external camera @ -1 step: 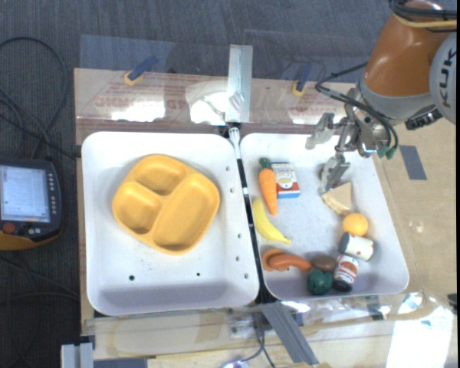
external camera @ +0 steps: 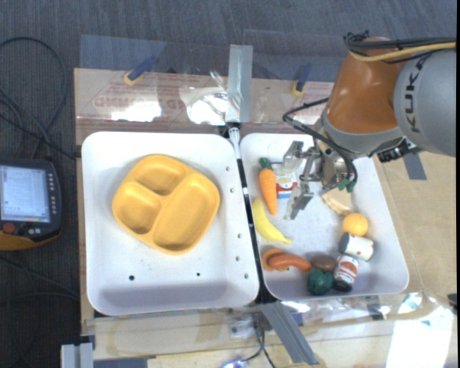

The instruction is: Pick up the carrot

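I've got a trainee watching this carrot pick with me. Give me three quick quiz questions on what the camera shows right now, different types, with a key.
1. True or false: the carrot lies in the same bin as the yellow divided plate.
2. Multiple choice: what lies just below the carrot in the picture, along the right bin's left wall? A) a banana B) a spoon C) a cup
3. Fill in: the pincer hovers just to the ______ of the carrot in the picture.

Key
1. False. The carrot is in the right bin; the plate sits in the left bin.
2. A
3. right
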### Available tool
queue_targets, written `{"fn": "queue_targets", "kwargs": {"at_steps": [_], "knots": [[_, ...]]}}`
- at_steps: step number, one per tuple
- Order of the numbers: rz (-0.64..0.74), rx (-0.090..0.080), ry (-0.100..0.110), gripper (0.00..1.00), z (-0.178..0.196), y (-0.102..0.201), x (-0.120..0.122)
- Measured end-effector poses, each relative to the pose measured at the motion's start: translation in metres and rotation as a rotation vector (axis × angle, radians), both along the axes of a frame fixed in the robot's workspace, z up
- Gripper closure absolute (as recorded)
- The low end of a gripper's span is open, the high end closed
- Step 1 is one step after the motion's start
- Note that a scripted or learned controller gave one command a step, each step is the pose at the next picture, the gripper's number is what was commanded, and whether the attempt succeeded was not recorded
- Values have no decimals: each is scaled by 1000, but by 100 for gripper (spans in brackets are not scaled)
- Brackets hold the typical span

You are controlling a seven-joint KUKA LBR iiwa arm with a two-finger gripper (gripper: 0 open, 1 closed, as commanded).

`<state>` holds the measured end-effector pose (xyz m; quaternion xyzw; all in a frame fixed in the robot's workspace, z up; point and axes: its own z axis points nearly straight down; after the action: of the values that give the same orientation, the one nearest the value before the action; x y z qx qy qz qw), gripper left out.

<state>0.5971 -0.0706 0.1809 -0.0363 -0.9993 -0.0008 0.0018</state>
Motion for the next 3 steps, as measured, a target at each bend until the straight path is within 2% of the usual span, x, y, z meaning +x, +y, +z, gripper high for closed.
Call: {"fn": "queue_targets", "kwargs": {"at_steps": [1,2,3], "knots": [[-203,-2,-2,0,1,39,1],[-370,-3,-5,0,-68,-39,19],[-758,8,-36,0,-82,-27,16]]}}
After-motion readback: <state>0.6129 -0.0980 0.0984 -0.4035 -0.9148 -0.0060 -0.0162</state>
